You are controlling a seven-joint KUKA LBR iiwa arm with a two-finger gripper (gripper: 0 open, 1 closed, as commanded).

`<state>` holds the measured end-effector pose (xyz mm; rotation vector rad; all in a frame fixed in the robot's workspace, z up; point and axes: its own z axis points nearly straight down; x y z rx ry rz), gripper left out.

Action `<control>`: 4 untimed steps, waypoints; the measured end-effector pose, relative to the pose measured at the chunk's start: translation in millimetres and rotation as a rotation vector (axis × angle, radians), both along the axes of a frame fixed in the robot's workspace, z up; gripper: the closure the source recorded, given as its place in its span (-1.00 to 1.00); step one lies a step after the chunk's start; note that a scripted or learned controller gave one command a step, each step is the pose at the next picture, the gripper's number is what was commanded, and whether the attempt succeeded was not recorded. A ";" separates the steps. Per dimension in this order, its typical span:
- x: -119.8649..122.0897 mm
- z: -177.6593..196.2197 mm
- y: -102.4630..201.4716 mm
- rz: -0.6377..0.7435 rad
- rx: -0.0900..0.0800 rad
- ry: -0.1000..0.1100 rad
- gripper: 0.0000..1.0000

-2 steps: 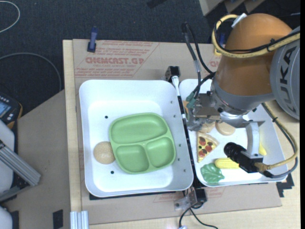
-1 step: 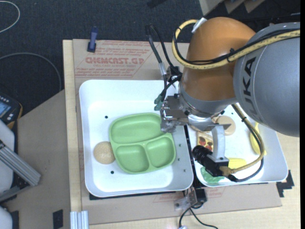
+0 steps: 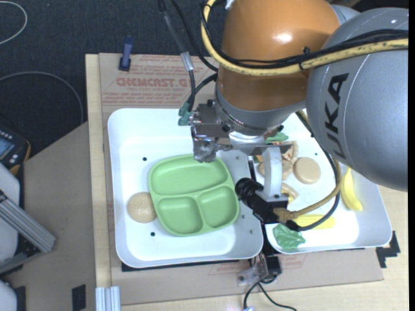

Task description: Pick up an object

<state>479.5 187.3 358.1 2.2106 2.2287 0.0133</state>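
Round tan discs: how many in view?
2. One tan disc lies in the left bin, touching the green divided tray on its left side. The other tan disc lies in the right bin. The arm covers much of that bin, so more may be hidden.

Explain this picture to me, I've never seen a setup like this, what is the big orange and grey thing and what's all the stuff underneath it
The big orange and grey thing is a robot arm, reaching in from the right. One fixed camera looks down on it at a slant, so the arm looms large and hides part of the bench.

Under it sit two shallow white bins side by side. The left bin holds a green divided tray with three compartments, and a round tan cookie-like piece touching the tray's left edge. The right bin holds small toy-like items: a round tan disc, a yellow banana shape and a green piece at its front edge.

The arm's gripper hangs at the tray's back rim. I can't tell whether it holds anything.
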 end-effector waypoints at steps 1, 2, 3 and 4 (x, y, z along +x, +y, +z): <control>-0.1 6.7 -3.5 -0.006 -0.004 0.006 1.00; 0.1 16.7 -2.8 -0.004 -0.004 0.005 1.00; 0.3 26.7 -2.0 -0.002 -0.004 0.004 1.00; -1.4 -73.4 1.8 -0.010 -0.007 0.017 1.00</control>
